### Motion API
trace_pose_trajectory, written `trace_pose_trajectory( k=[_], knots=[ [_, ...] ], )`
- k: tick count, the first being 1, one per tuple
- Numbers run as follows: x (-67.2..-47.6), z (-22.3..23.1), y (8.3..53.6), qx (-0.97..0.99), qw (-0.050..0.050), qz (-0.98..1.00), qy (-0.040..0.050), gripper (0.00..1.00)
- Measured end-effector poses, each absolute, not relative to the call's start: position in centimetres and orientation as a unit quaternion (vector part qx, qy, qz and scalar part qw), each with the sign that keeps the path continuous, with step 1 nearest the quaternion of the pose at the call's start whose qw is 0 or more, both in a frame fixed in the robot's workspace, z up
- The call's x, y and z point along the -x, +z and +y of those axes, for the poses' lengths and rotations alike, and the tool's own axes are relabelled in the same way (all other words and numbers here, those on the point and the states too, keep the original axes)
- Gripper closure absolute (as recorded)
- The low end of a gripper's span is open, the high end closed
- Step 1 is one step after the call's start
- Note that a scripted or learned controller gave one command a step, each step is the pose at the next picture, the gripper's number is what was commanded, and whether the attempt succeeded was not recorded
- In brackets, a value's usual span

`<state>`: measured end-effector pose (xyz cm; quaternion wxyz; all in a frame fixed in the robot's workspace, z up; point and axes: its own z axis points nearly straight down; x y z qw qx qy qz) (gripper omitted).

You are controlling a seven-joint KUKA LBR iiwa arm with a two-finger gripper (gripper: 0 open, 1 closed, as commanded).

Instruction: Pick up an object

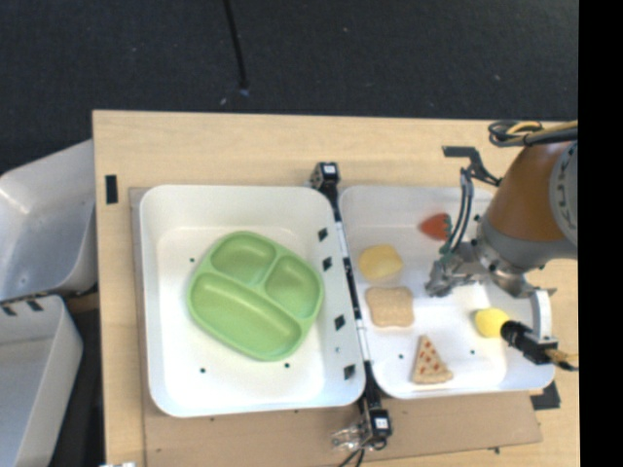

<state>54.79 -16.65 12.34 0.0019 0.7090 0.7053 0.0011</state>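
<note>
Camera view shows the left bin (156,358) bearing a green divided plate (255,295), and the right bin (389,202) with the arm (531,207) hanging over its food pieces. I cannot tell how the jaws stand on the gripper (443,278). It hovers between the red piece (434,226), bread slice (390,306) and yellow piece (492,321); best to centre over one, well apart from its neighbours, before descending.

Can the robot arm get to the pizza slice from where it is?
Probably yes. The pizza slice lies flat in the right bin with bare floor around it, apart from the toast and the yellow toy. The gripper hangs in the same bin, just above it in the view.
</note>
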Motion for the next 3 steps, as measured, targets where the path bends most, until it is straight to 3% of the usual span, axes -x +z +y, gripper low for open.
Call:
trace_pose_trajectory(
  k=[2,3],
  knots=[
    [-54.0,-16.3,23.4,-0.706,0.003,0.708,0.0018,1.00],
    [-54.1,-16.4,25.2,-0.706,0.002,0.709,0.0011,1.00]
  ],
)
